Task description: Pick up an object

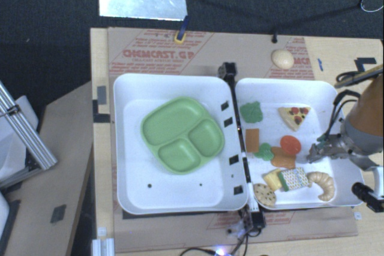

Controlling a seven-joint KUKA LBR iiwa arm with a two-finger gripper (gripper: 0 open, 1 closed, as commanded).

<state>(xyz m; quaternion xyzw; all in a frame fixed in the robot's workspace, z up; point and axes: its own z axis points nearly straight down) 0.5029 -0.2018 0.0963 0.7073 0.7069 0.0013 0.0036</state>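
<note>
The right bin [321, 90] holds several toy foods: a pizza slice [295, 116], green broccoli [251, 111], an orange block [252, 139], a red tomato [291, 144], an orange piece [282, 159], a small green piece [264, 151], a croissant [323, 184], a patterned packet [294, 178], a yellow piece [273, 179] and a cookie [263, 194]. My gripper [316, 153] hangs low at the bin's right side, just right of the tomato and above the croissant. Nothing shows between its fingers.
The left bin [129, 129] holds a green divided plate [182, 135]. A beige egg-like object [282, 58] lies on the cardboard behind the right bin. A black divider [235, 129] runs between the bins. The arm fills the right edge.
</note>
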